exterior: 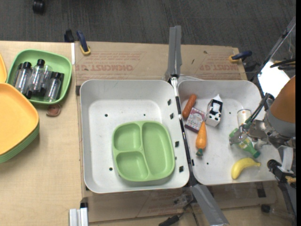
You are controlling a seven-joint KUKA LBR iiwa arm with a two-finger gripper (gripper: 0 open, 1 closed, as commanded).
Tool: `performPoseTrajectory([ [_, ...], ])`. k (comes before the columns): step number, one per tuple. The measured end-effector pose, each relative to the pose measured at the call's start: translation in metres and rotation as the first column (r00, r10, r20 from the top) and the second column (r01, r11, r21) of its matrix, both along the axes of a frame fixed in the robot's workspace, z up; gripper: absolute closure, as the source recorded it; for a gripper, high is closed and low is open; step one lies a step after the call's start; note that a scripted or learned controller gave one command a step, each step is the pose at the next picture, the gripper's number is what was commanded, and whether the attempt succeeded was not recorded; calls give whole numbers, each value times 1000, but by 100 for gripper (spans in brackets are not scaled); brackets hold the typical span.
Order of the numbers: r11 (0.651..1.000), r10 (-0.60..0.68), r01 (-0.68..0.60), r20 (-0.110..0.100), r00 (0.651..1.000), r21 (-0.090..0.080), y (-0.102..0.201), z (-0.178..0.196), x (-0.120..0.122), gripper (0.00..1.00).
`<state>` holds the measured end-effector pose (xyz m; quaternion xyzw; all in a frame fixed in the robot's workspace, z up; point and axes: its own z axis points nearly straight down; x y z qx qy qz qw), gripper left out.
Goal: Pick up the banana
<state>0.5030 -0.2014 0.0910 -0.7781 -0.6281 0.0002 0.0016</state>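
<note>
The left bin (89, 126) holds a green divided tray (142, 150), with bare white floor around it. In the right bin (221, 86), two carrots (201, 136), a small packet (194, 120) and a carton (214, 111) cluster at its left side. The banana (244, 166) lies near the front rim on open floor. Just above it, over green clutter (244, 142), hangs the gripper (248, 132), the arm reaching in from the right; whether its jaws are spread I cannot tell.

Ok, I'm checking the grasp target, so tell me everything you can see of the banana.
The banana is small, yellow and smooth, toy-like plastic by its look, gently curved. It lies flat on the floor of the right bin, near its front edge, apart from the carrots. The gripper is just above it in the picture, by a green item; nothing is visibly touching the banana.
</note>
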Motion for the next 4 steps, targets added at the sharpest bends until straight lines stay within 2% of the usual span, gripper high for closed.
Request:
performPoseTrajectory([
  [1,1000,-3,3,-2,1000,0,-1,8,-1,100],
  [2,989,148,-148,0,989,-3,-11,89,36,100],
  [3,924,382,-382,1,924,-3,29,120,80,100],
  [4,786,618,-618,2,786,-4,68,130,123,100],
])
